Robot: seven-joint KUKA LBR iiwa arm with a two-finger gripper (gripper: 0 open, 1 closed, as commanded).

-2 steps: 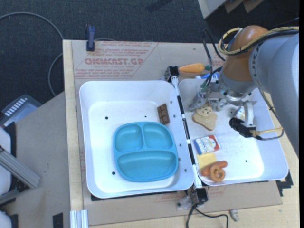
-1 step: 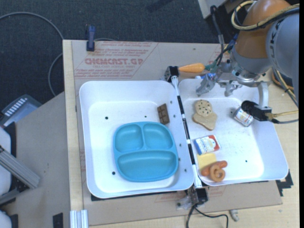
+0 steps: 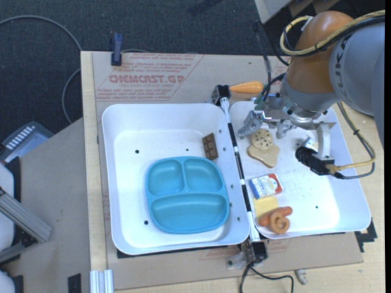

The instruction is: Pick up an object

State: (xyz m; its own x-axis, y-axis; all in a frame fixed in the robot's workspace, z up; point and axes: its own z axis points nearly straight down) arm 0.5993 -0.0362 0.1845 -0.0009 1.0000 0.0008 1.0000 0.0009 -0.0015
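A tan cookie (image 3: 264, 148) with dark chips, shaped like a foot, lies in the right bin (image 3: 342, 206) with its long axis running from upper left to lower right. The claw (image 3: 263, 122) hangs just above its upper end (I cannot tell how wide it stands). The left bin (image 3: 122, 163) holds a blue divided plate (image 3: 186, 195) and a chocolate piece (image 3: 210, 146).

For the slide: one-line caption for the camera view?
KUKA arm's gripper poised over a cookie in the right bin; blue divided plate sits in the left bin.

Dark carpet floor (image 3: 55, 11) around a cardboard-topped bench (image 3: 146, 78), grey cable (image 3: 61, 32) across it.
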